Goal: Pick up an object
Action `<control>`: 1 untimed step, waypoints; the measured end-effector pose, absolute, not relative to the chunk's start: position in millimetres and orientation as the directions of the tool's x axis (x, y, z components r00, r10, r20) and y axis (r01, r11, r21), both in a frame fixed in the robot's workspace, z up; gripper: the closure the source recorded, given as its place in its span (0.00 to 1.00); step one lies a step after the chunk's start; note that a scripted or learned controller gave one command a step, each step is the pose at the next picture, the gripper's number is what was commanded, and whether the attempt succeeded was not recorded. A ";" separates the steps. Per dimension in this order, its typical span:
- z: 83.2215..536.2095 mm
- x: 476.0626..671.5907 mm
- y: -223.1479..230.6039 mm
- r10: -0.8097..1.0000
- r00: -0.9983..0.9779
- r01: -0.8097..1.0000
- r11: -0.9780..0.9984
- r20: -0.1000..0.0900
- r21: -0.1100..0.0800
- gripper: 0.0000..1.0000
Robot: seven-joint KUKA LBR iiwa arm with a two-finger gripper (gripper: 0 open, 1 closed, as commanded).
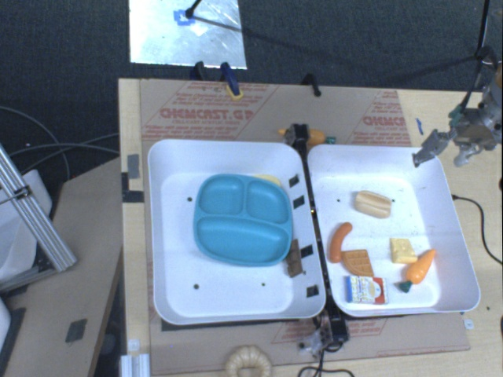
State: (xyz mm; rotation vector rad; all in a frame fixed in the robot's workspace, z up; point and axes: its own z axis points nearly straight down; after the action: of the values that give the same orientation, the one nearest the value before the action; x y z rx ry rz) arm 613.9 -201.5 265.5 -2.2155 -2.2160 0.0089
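- Nearest the camera in the right bin (464,285) sat a small carton (365,290) with a red and blue printed face; I couldn't read its label at this size.
- Just behind it were a carrot (420,267), a yellow cheese block (403,250), a brown cracker-like piece (357,261) and a reddish sausage (339,242), all packed close together.
- The bread roll (372,203) lay a bit apart from that cluster, so if I were you I'd have gone for that one: clear room on both sides for the fingers, come straight down, close across its narrow width.
- The left bin (169,234) held a blue divided plate (242,218).
- Your end effector (445,149) hovered over the right bin's far right corner, fingers spread apart, nothing between them.
- Furthest back, the cardboard on the worktop (338,104) read roughly "CHEMCAST GP" in red, printed at several angles.
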 end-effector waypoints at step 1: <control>273.0 616.0 -200.6 1.000 -0.003 1.000 0.003 -0.001 0.002 0.00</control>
State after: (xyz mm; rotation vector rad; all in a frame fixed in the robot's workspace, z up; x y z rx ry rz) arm 616.0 -200.6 273.0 -2.2192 -2.2266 -0.0017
